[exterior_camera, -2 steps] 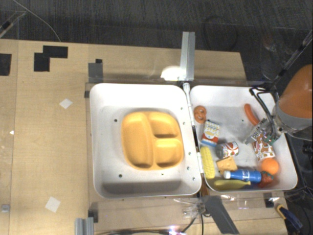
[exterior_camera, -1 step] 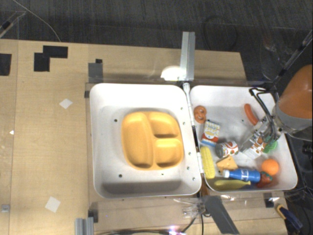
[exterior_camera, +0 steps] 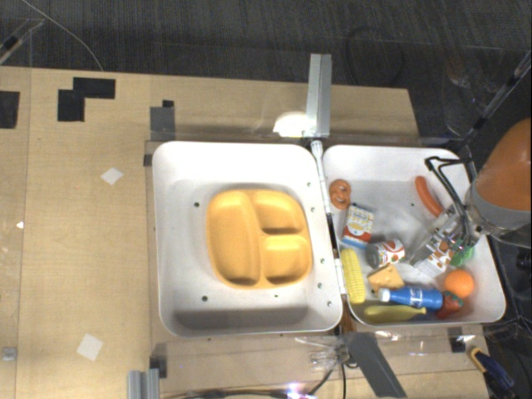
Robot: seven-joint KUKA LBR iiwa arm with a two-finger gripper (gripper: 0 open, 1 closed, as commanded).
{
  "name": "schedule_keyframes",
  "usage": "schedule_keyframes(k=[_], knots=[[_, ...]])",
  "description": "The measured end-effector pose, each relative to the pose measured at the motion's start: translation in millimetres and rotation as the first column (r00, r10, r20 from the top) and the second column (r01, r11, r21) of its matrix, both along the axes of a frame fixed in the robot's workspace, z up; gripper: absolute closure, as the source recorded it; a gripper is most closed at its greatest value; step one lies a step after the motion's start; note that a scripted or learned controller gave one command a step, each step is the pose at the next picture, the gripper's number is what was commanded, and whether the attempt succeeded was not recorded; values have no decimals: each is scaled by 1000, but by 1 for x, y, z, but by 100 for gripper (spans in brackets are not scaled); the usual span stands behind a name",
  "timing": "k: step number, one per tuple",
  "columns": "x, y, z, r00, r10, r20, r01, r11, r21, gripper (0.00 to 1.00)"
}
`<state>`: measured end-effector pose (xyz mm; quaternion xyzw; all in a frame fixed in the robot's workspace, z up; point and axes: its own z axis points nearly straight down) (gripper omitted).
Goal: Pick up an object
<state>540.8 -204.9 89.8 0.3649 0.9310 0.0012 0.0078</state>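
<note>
Over the right-hand bin, near its right wall, the jaws of the grey arm point down and leftward into the clutter; whether they are open or closed, or grip anything, cannot be told, as the metal parts merge with the items beneath. Just under and beside the jaws lies a white packet, touching or nearly touching them. Below the jaws and slightly right sits an orange fruit, with a small green piece between it and the jaws. Above the jaws, toward the bin's far wall, lies a red sausage. Left of the jaws stand a small can and, further left, a white carton with a blue base; beyond that, near the bin's upper left corner, rests a brown doughnut. Below and left of the jaws lie a blue bottle, a yellow wedge, a corn cob and, along the near wall, a yellow banana. Well apart to the left, the second bin holds a yellow divided tray, lying flat at its centre. Both bins rest on a pale wooden worktop.
</note>
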Motion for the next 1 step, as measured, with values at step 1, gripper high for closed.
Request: schedule_keyframes(k=[1], knots=[[-22,54,0,981,-194,0,194,981,3,0]])
